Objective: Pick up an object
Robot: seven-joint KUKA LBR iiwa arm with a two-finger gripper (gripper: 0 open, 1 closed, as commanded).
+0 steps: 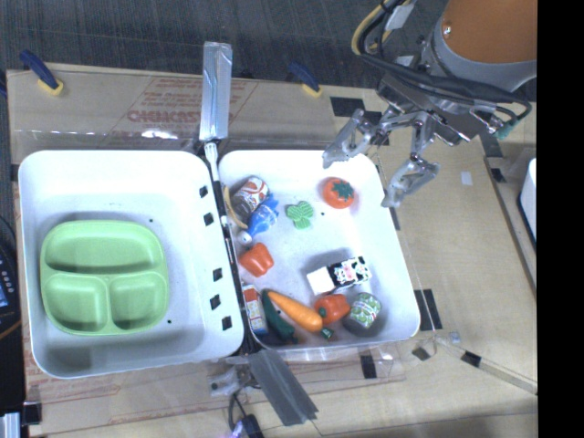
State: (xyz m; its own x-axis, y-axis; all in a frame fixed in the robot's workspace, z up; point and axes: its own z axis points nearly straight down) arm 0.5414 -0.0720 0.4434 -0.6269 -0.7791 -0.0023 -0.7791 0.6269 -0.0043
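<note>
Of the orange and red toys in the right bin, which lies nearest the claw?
The round tomato near the bin's far right corner, just below the open claw. The orange pepper, the carrot and the red piece lie farther away.

Green tray (103, 276), orange carrot (294, 312), black-and-white cow-patterned block (338, 275)

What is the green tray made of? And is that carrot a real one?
The green tray looks like moulded plastic: one even pale green, rounded compartments, and a soft matte sheen. The carrot is probably a toy, likely plastic, since its orange is flat and very bright and its skin looks smooth. The white bin it sits beside also looks like plastic, though the picture cannot confirm this.
</note>
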